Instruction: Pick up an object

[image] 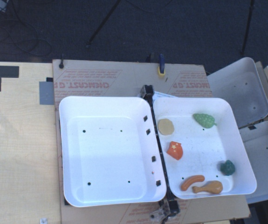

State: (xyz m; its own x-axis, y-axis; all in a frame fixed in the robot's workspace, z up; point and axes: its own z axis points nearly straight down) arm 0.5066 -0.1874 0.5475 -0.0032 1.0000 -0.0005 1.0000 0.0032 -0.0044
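Note:
The right bin [236, 139] holds several toy foods. A tan round cookie [165, 126] lies near its left wall. Just below it sits a red strawberry-like piece [175, 150]. A light green leafy piece [204, 120] rests near the back. A dark green broccoli [227, 167] sits by the right wall. An orange sausage [192, 182] and a tan drumstick [209, 187] lie side by side at the front.
The left bin [68, 148] stands beside the right one, joined by a black clip strip [153, 139]. Both rest on a cardboard sheet [106, 80] over a wooden bench [17, 148]. A grey metal plate [243, 87] lies at the right.

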